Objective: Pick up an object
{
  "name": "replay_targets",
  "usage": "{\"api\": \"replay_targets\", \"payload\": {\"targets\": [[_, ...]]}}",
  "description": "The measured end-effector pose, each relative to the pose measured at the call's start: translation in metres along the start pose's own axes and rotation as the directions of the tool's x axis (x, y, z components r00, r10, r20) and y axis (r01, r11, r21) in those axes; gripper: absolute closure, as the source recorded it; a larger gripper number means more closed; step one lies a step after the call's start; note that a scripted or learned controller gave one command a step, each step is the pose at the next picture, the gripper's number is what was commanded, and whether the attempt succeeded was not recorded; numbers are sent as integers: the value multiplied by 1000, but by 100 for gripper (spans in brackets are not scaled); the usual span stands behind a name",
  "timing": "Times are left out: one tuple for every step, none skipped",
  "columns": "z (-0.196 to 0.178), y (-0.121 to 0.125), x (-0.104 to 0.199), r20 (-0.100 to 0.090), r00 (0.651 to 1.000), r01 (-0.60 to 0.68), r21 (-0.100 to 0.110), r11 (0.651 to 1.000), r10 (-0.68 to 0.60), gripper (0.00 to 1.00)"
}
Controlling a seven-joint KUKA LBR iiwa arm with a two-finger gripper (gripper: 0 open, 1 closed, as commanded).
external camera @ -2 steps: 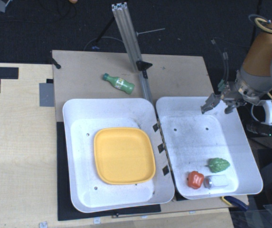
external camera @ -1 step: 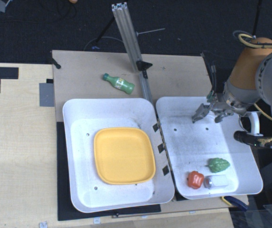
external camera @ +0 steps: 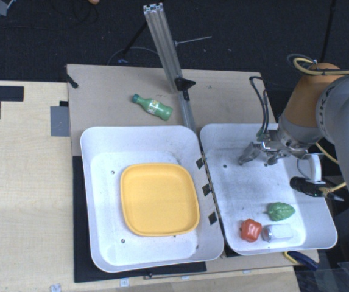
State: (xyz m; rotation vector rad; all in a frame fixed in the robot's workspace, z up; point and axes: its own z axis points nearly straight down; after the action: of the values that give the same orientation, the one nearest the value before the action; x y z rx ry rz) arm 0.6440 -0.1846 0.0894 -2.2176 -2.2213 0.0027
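Note:
In the right bin (external camera: 235, 187) my gripper (external camera: 257, 158) hangs over the bin's far part, open, with nothing between its fingers. Near that bin's front right corner lie a red pepper-like object (external camera: 251, 230), a green lumpy object (external camera: 281, 211) and a small pale block (external camera: 278, 232). These three lie well in front of the gripper and apart from it. A yellow square plate (external camera: 159, 198) lies flat in the left bin (external camera: 101, 157).
A green bottle (external camera: 152, 106) lies on its side on the bench behind the left bin. A slanted aluminium post (external camera: 167, 47) rises behind the two bins. Black clips (external camera: 206, 189) sit along the seam between the bins. Cables hang by the arm (external camera: 311, 105).

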Motion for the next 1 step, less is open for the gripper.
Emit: {"api": "replay_targets", "payload": {"targets": [[-12, 1, 0, 1, 1000, 1, -3, 1000, -1, 100]]}}
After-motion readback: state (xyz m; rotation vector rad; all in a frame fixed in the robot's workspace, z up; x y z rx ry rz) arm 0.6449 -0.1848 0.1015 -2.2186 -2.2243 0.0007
